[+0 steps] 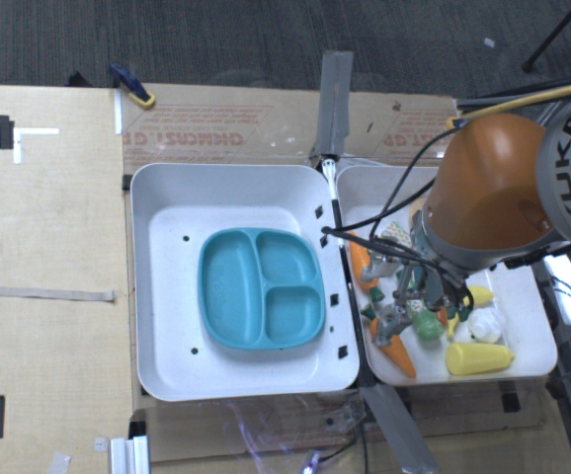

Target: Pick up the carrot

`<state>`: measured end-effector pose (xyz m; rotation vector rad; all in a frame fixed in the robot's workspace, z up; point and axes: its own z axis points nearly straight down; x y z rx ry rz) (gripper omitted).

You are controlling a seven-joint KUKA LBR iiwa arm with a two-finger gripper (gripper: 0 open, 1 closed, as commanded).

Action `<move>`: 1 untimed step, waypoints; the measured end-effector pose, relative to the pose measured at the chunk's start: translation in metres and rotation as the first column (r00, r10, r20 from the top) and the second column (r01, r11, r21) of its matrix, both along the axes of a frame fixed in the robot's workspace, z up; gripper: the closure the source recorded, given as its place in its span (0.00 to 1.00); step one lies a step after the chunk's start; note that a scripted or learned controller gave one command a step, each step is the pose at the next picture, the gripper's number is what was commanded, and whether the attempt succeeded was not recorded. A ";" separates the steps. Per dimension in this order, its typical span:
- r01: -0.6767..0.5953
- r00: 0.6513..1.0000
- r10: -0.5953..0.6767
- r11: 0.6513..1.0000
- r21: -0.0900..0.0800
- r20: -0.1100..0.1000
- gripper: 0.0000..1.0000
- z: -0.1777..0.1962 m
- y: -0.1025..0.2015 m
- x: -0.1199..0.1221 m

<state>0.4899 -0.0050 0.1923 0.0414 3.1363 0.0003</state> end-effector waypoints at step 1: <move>0.060 0.998 -0.060 0.998 0.000 -0.002 0.00 -0.001 0.005 -0.008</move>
